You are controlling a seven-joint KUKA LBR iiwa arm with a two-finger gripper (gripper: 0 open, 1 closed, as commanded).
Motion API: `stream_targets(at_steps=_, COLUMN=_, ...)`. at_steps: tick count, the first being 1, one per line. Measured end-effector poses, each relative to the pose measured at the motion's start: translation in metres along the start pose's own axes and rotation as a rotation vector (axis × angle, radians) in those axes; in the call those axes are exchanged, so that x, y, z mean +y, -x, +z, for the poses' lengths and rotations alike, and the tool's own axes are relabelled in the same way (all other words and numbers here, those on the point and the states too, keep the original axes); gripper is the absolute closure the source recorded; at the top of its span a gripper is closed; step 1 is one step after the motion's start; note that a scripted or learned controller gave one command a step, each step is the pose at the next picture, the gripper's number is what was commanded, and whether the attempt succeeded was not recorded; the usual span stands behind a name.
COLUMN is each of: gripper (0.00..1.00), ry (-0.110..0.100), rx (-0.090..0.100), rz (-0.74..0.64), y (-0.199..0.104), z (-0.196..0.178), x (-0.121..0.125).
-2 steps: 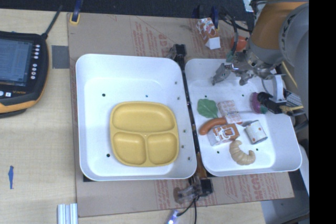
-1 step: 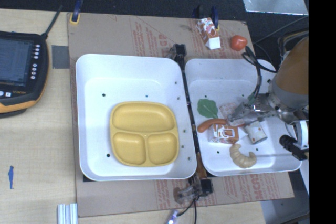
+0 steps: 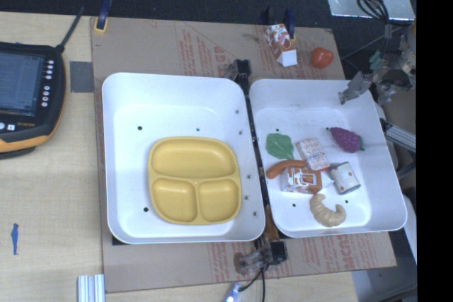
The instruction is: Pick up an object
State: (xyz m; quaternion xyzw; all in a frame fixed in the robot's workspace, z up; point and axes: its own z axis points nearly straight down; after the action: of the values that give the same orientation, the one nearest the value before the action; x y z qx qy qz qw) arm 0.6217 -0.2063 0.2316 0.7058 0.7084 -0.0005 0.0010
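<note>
The right bin [image 3: 382, 173] holds several small items: a green leaf [image 3: 279, 146], a purple fruit piece [image 3: 345, 139], a white packet [image 3: 312, 152], an orange sausage [image 3: 283, 168], a small carton [image 3: 303, 182], a grey can [image 3: 345, 178] and a croissant [image 3: 327, 211]. My gripper [image 3: 362, 86] hangs over the bin's far right corner, above and to the right of the purple piece and apart from every item. Nothing shows in it.
The left bin [image 3: 127, 117] carries a yellow divided plate [image 3: 195, 179]. Behind the right bin, on the cardboard, stand a small carton [image 3: 280, 42] and a red tomato [image 3: 322, 57]. A teach pendant [image 3: 25, 95] lies at the far left.
</note>
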Motion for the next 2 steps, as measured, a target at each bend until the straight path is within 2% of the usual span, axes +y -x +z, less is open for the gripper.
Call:
stream_targets(at_steps=1, gripper=0.00, ry=-0.003, rx=0.002, rz=0.000, y=0.006, z=0.134, x=-0.076)
stream_targets(at_steps=2, gripper=0.00, ry=0.006, rx=0.000, rz=-0.001, y=0.006, z=0.136, x=0.008)
